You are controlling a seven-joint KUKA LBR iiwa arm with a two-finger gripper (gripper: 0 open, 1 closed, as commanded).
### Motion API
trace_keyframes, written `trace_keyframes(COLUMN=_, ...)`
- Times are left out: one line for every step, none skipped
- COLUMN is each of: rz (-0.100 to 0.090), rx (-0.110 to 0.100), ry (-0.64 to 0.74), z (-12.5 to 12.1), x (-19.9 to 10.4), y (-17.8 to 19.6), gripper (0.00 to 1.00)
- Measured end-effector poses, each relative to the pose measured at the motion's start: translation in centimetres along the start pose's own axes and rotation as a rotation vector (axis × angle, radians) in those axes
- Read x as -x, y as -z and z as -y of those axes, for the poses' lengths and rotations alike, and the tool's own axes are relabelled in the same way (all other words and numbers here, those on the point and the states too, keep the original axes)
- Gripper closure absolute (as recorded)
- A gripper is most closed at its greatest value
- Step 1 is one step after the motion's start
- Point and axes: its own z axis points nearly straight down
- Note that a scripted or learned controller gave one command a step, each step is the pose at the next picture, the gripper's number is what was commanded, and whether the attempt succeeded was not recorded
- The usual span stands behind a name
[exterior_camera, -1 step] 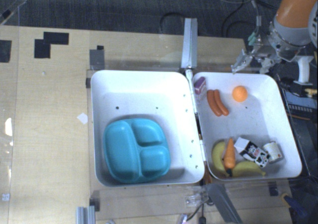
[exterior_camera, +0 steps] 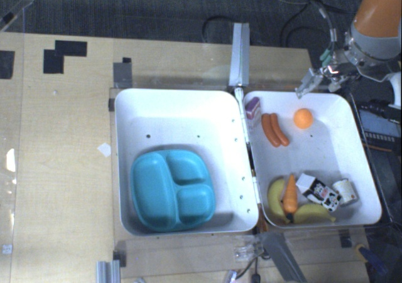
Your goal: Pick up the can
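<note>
While the grey arm (exterior_camera: 377, 37) with its orange band reaches in from the upper right of the frame, its gripper (exterior_camera: 312, 83) hangs over the far rim of the right bin (exterior_camera: 367, 209), close to that bin's upper right corner. At this slant and size, whether the pincer is apart or together cannot be told, and nothing is seen in its grasp.

A small purple can (exterior_camera: 252, 108) sits in the upper left corner of the right bin, close against the wall it shares with the left bin (exterior_camera: 125, 150). It lies well apart from the gripper, to the left and a little lower in the frame.

Between them, inside the bin, are two sausages (exterior_camera: 275, 130) just right of the can and an orange (exterior_camera: 303, 118) below the gripper. Along the bin's lower edge lie a banana (exterior_camera: 311, 214) with a carrot (exterior_camera: 289, 195) across it, a small printed carton (exterior_camera: 319, 191) and a white cup (exterior_camera: 345, 191).

A blue divided plate (exterior_camera: 173, 189) rests in the lower part of the left bin. Both bins sit on a pale wooden bench (exterior_camera: 56, 169).
</note>
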Motion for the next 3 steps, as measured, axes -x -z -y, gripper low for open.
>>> trace_keyframes(rz=0.0, rx=-0.001, ry=0.019, z=-0.5, x=4.6, y=-11.4, gripper=0.0)
trace_keyframes(rz=0.0, rx=0.001, ry=0.097, z=3.1, x=2.0, y=-10.9, gripper=0.0)
trace_keyframes(rz=0.001, rx=0.002, ry=-0.156, z=0.1, x=7.7, y=-5.5, gripper=0.0)
